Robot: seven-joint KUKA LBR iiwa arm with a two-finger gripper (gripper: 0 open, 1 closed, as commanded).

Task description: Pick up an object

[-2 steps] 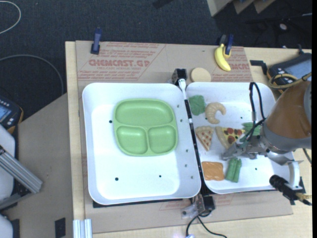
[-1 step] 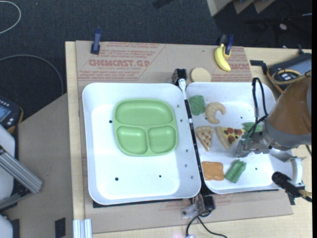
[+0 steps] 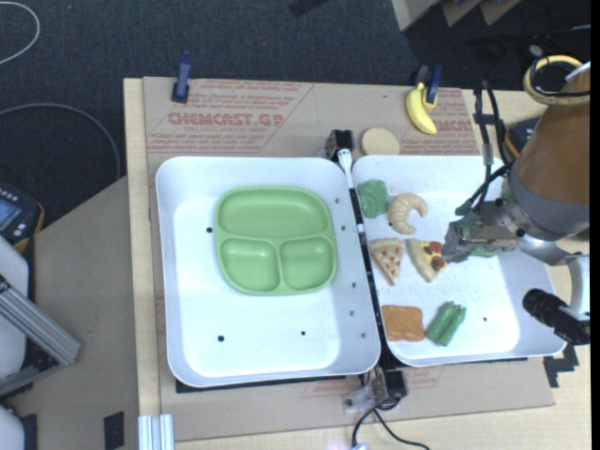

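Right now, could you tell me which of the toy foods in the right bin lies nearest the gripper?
The pizza slice with red topping, just left of the gripper. The croissant, the paler wedge, the toast and the green pieces lie farther off.

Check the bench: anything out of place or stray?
Two items sit outside the bins on the board behind them: a banana near the blue clamp and a round beige cookie. Everything else lies inside the right bin.
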